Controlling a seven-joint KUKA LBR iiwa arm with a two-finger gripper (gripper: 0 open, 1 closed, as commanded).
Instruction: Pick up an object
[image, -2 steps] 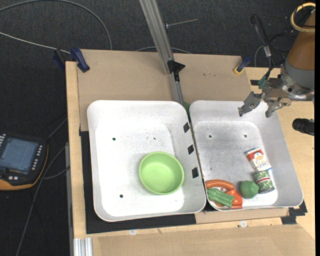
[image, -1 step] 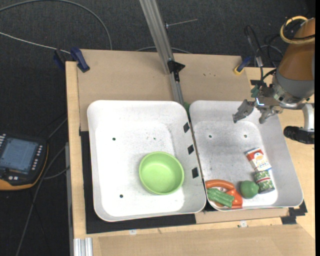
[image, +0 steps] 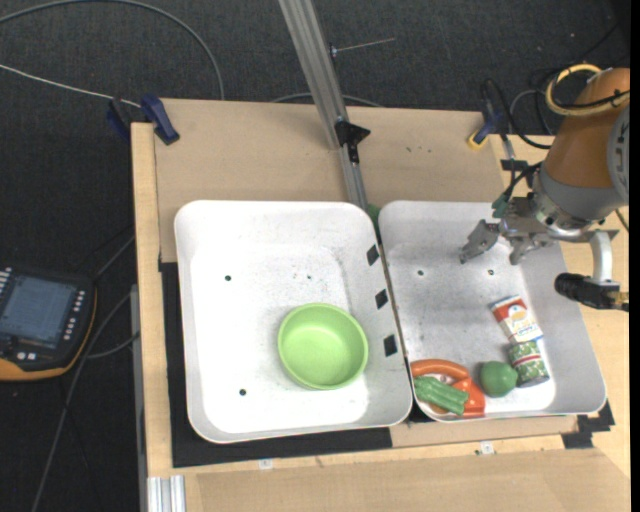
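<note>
No brand or wording can be read anywhere: the small can (image: 520, 341) in the right bin (image: 440, 300) carries a label with a red top, a white and orange middle and a green lower part, but its print is too small to make out. The handheld screen unit (image: 40, 320) lying left of the desk (image: 250, 150) shows a lit display whose content is also illegible.

There are two white bins. The left bin (image: 250, 260) holds one thing, a light green bowl (image: 322, 346) sitting upright near its front right. The right bin holds four things, all gathered at its front edge: the can, one green ball (image: 497, 377) touching the can's lower end, one orange ring-shaped piece (image: 448, 373) at the front left corner, and one dark green ridged piece (image: 442, 393) lying across that ring.

One arm reaches in from the right, and its end effector (image: 503, 243) hangs over the back part of the right bin with its two fingers spread apart and nothing between them. The can lies nearer the front than the end effector and slightly to its right, apart from it; the ball and the orange and green pieces lie farther off still.
</note>
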